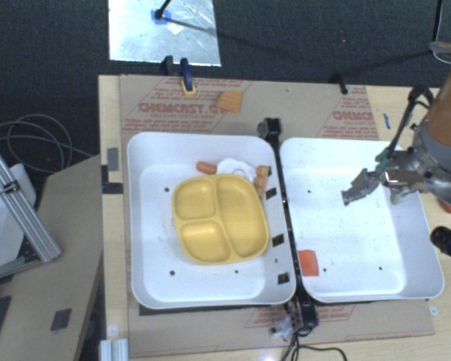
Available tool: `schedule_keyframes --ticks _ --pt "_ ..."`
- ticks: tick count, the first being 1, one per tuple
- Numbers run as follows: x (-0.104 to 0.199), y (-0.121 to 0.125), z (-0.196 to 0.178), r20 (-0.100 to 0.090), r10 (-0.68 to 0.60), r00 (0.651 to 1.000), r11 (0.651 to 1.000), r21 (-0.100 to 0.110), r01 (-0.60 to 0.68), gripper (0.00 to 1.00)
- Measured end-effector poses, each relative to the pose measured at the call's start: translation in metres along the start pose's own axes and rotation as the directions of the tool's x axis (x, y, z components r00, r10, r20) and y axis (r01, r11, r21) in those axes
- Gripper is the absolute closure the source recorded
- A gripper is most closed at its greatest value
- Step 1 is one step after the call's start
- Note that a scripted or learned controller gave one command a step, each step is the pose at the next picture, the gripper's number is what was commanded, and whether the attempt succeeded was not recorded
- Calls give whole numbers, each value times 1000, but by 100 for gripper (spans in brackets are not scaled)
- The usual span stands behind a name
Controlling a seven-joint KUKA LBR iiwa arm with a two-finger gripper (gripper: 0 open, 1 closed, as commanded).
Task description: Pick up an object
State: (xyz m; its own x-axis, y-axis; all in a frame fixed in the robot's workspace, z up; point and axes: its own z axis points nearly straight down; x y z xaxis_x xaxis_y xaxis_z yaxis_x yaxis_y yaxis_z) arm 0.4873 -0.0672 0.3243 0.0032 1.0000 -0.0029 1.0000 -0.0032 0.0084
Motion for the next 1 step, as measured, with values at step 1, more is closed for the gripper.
schedule_keyframes --ticks 1 --pt "51 -1 45 -5 -11 1000 1000 9 11 0"
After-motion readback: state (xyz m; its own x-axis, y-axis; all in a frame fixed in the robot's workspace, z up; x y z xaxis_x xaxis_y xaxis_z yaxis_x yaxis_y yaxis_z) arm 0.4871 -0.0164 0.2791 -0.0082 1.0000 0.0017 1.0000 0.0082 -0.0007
